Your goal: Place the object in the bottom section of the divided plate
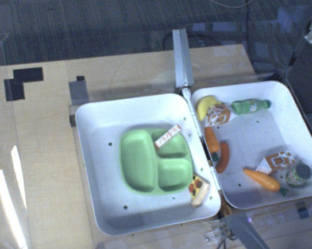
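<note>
Green divided plate (154, 168) in left bin (100, 158), a small carton (168, 136) on its upper section; right bin (302, 128) holds 2 carrots. Pincer state: cannot tell.

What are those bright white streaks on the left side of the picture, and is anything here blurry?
In the camera view, the streaks look like glare on a clear sheet standing over the wooden bench. The light is soft, with faint shadows inside the left bin around the green divided plate. Small things such as the carrot are slightly fuzzy, and the labels cannot be read.
</note>
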`<state>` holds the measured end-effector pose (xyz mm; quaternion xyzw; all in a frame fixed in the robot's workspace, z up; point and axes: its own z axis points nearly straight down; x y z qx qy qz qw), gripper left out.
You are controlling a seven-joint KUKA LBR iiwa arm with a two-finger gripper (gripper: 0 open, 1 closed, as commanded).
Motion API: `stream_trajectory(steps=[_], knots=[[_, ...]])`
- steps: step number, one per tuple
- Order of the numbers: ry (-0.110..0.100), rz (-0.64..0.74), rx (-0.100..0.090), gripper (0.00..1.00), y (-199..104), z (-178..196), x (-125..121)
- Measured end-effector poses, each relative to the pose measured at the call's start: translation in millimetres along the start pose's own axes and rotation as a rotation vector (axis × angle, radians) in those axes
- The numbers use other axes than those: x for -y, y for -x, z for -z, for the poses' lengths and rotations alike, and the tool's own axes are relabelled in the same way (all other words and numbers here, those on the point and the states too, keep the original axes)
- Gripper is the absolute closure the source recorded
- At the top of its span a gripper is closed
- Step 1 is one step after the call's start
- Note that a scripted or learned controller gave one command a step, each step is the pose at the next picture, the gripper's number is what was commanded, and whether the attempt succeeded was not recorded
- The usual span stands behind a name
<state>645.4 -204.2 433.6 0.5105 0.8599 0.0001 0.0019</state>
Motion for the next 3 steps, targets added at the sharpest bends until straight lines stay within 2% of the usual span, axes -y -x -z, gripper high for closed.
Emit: stream_trajectory(steps=[1, 2, 3], knots=[[0.0, 0.001, 0.0, 0.0, -0.2, 0.1, -0.2], [0.002, 0.007, 0.003, 1.0, -0.3, 9.9, -3.8], [-0.001, -0.013, -0.002, 1.0, -93.6, -140.0, 27.6]])
